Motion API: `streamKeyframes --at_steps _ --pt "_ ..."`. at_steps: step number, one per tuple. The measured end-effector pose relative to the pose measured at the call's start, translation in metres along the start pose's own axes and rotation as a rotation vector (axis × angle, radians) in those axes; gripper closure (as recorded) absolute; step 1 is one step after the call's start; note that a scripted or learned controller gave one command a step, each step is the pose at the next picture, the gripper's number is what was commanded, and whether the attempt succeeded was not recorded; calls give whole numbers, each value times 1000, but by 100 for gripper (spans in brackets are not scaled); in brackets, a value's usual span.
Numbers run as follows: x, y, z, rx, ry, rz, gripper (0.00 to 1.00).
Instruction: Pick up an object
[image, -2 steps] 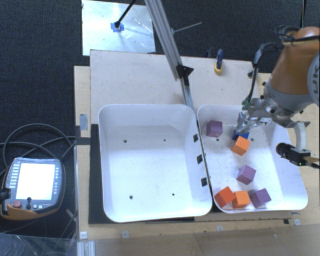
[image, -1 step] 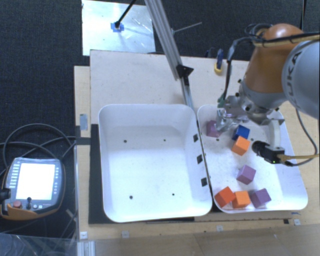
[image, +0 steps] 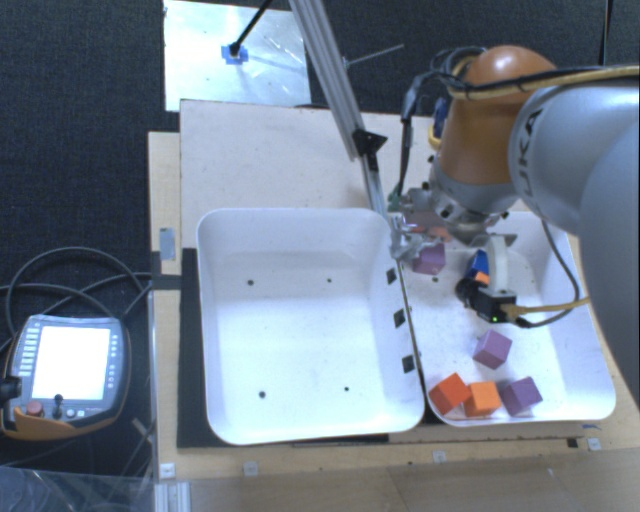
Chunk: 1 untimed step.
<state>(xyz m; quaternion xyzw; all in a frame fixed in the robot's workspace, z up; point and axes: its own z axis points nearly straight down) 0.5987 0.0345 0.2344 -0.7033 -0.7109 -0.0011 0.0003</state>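
Nearest the viewer, along the front wall of the right bin (image: 590, 405), three blocks sat close together: a red-orange block (image: 450, 392), an orange block (image: 483, 399) touching it, and a purple block (image: 520, 395) just beside that. A little farther back a second purple block (image: 492, 349) lay by itself on the bin floor. The left bin (image: 300, 330) stood alongside, its right wall pressed against the right bin's left wall. Left of the bench, a teach pendant (image: 65, 375) rested with its cable looped behind it.

Farther in, the arm (image: 560, 130) entered from the right — its orange band (image: 485, 100) above the wrist — and the gripper (image: 425, 240) hung low over the back left part of the right bin. A third purple block (image: 431, 259) lay directly beneath the gripper; whether it was gripped, or how far the tool stood apart, could not be told. A small blue-and-orange piece (image: 480, 268) lay just right of it.

Beyond — a slanted metal pole (image: 340, 95) crossed the board (image: 270, 150).
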Motion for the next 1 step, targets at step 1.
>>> streamKeyframes --at_steps 1 --pt "50 11 10 -1 0 1 100"
